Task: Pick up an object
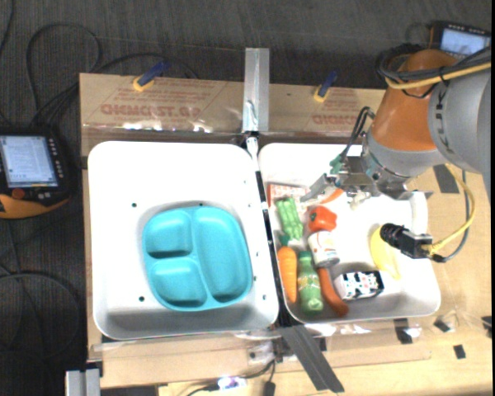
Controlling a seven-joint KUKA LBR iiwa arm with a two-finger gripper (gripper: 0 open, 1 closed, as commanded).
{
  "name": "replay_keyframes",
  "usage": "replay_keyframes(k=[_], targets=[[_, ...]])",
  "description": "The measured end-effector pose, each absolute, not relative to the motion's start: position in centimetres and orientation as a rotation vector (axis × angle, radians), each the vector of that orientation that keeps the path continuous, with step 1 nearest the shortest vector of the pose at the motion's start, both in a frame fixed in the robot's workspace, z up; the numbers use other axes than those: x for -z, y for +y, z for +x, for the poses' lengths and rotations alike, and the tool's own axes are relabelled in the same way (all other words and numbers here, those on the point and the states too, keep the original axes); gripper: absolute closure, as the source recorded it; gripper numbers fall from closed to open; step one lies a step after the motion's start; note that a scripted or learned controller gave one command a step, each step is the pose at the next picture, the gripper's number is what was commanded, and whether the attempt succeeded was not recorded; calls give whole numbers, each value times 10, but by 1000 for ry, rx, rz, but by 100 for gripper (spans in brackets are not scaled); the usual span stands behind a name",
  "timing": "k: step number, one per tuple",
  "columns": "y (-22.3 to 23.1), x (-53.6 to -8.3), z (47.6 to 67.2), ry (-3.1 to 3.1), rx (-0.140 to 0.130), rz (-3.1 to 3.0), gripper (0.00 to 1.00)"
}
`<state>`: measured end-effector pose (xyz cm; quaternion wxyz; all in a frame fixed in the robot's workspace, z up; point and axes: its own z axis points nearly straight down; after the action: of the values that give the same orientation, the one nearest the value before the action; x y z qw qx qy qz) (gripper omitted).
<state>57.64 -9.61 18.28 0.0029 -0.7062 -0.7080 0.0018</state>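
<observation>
Arm: the grey arm with its orange band comes in from the upper right of the frame and bends down over the right bin.
Gripper: the gripper hangs over the upper middle of the right bin, just above the red and orange toy piece; from where I stand I cannot tell how it is set, and nothing is plainly caught in it.
Right bin: the right bin holds a cluster of toy food along its left side.
Objects to pick: a light green ridged piece lies at the bin's left wall; a red and orange toy piece sits just right of it, directly below the gripper; a white cylinder lies under that; a carrot and a green bottle lie side by side lower down; a black-and-white box sits at lower centre; a yellow banana shape lies toward the right.
Left bin: the left bin carries a turquoise divided plate in its lower middle.
Surroundings: a handheld control pad rests on the dark floor at the far left of the frame; brown cardboard lies behind the bins.
</observation>
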Motion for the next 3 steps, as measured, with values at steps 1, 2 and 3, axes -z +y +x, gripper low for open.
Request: replay_keyframes(k=[1,2,3], targets=[[-116,-89,546,-2231,7,-2218,0],[-116,-98,546,-2229,7,-2218,100],[-199,-92,552,-2341,11,-2114,100]])
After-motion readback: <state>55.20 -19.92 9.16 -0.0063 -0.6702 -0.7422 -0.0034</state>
